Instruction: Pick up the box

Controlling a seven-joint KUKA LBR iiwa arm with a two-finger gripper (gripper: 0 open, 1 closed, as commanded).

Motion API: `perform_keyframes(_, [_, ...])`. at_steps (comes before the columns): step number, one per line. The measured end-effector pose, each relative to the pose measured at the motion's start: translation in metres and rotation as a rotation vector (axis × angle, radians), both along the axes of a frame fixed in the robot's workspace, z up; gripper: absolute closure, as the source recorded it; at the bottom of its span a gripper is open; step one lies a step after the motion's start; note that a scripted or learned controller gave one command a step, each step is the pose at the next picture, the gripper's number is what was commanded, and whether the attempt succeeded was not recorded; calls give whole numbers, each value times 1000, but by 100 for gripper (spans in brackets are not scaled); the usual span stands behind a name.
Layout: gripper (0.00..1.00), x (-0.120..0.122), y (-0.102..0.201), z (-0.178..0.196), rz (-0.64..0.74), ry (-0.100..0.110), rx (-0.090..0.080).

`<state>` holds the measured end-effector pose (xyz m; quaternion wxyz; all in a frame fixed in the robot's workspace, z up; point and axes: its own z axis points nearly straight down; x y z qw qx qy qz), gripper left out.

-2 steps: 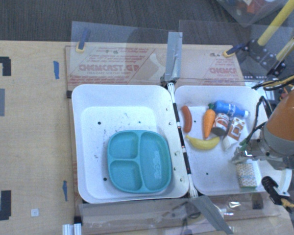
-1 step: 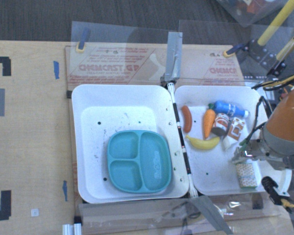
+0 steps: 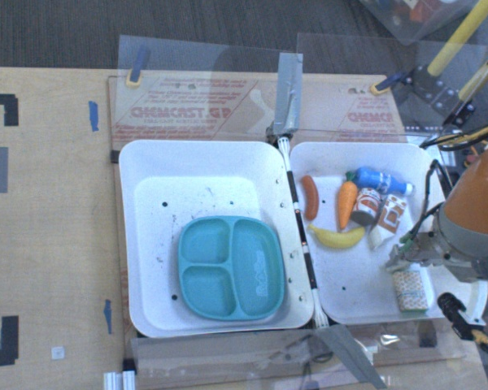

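We are hovering the grey two-finger gripper [image 3: 407, 254] over the near right part of the right shallow white plastic bin [image 3: 342, 295], and we cannot tell its state from this slant. The small pale green-speckled cardboard box [image 3: 410, 289] is lying flat just nearer than the gripper, almost under it, its long axis running near to far with a slight tilt. We are judging the coming move as a short drop toward the near side. Farther left are lying a smooth yellow banana [image 3: 338, 236], an orange carrot [image 3: 346, 204], a red sausage [image 3: 310, 197] and a blue bottle [image 3: 380, 180]. The left bin [image 3: 146, 177] is bearing a teal divided plastic tray [image 3: 231, 268].
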<state>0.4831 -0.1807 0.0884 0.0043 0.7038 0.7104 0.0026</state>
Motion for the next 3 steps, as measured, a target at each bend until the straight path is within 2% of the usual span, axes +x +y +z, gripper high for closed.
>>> perform_keyframes(3, [0, 0, -4, 0, 105, 0, -3])
